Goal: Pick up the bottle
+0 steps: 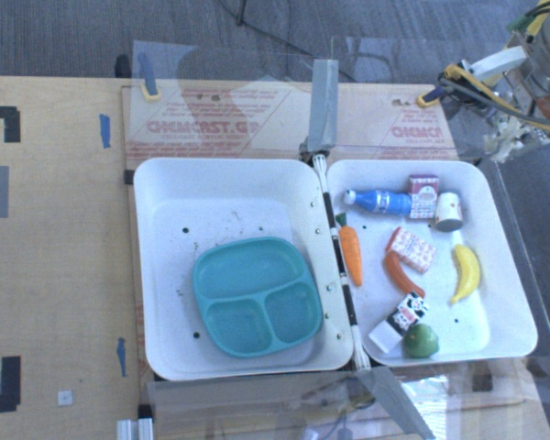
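The blue bottle (380,202) lay on its side at the back of the right bin (509,273), touching a small carton (423,196). The gripper (513,131) hung well apart, beyond the bin's far right corner; its state could not be told.

The left bin (165,200) on the wooden worktop (55,246) holds a teal divided plate (257,296). In the right bin (504,273), a carrot (350,253) lies along the left wall. A small red carton (423,196) and a can (448,212) sit at the far side, a banana (466,272) to the right. A sausage (401,274) lies beside a red-and-white packet (412,248). Near the front sit a lime (421,340) and a cow-patterned carton (401,321).
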You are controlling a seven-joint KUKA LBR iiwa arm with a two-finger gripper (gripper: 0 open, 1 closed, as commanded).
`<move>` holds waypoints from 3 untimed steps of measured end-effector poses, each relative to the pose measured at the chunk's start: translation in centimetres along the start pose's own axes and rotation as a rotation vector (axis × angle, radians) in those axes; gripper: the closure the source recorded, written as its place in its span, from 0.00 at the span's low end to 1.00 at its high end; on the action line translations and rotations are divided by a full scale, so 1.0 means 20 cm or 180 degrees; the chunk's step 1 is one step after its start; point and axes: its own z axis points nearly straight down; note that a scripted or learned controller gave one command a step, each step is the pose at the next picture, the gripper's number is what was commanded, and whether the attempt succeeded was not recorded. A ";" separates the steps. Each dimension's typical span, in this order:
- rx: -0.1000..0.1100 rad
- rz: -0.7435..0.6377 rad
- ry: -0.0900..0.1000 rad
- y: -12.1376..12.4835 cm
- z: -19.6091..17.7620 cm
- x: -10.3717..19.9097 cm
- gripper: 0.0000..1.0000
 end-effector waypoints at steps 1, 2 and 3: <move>-0.0003 -0.1058 0.0003 0.06 -0.08 0.01 1.00; 0.0011 -0.0041 -0.0006 0.33 0.51 -0.16 1.00; -0.0004 -0.1458 0.0005 0.36 0.23 -0.33 1.00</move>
